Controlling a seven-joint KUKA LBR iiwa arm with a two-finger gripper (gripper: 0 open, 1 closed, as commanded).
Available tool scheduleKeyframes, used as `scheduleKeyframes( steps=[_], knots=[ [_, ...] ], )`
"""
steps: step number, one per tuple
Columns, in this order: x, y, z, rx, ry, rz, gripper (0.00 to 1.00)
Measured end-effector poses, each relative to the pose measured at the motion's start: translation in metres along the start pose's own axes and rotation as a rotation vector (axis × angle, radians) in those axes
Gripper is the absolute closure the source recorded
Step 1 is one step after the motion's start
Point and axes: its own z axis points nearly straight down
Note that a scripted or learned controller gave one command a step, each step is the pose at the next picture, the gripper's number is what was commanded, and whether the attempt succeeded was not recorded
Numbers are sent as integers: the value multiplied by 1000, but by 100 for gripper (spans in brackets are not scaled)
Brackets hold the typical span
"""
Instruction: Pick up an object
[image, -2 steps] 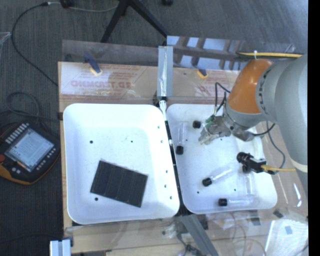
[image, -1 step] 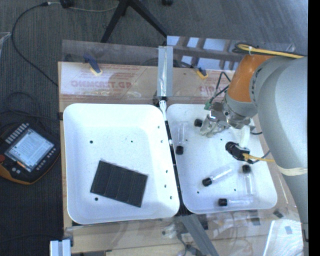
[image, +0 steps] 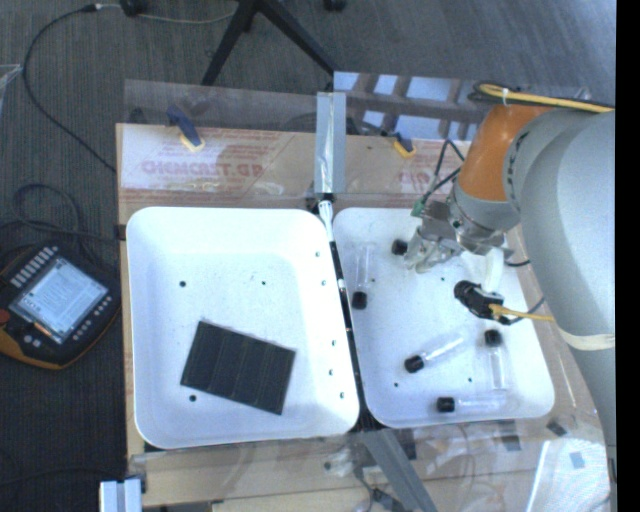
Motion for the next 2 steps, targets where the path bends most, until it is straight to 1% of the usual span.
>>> scheduleKeyframes(
  steps=[1,2],
  knots=[
    [6,24,10,-4,3,550,100],
    [7,24,0,-2,-2,549,100]
  ],
)
